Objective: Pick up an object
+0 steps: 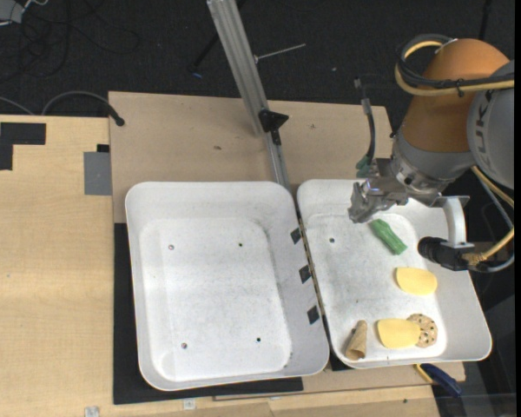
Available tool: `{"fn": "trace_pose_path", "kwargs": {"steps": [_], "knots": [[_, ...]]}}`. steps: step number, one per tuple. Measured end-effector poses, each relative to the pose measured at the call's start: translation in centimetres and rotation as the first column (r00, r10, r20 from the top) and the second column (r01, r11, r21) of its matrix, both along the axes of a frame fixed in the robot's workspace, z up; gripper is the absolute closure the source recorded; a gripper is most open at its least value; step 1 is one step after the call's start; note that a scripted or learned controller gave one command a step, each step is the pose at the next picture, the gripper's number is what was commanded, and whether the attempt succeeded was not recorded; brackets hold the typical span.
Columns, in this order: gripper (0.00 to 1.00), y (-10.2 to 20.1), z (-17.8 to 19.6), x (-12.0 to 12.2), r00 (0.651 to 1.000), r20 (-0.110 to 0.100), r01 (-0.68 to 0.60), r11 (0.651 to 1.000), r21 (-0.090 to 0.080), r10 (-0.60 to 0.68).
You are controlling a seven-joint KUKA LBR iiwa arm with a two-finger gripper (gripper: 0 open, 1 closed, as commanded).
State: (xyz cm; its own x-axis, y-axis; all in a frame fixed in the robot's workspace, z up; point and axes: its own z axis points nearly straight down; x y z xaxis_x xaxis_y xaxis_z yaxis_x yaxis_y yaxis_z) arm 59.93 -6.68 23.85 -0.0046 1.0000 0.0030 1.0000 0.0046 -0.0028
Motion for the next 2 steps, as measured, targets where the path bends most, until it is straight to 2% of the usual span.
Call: {"fn": "trace_pose_path", "kwargs": {"steps": [1, 2], "knots": [[1.00, 5.0, -0.6, 1.3, 1.000, 0.001, 0.000, 1.000, -0.001, 0.000], [1.00, 9.7, -1.1, 0.6, 1.000, -0.002, 0.001, 1.000, -0.001, -0.001]]}}
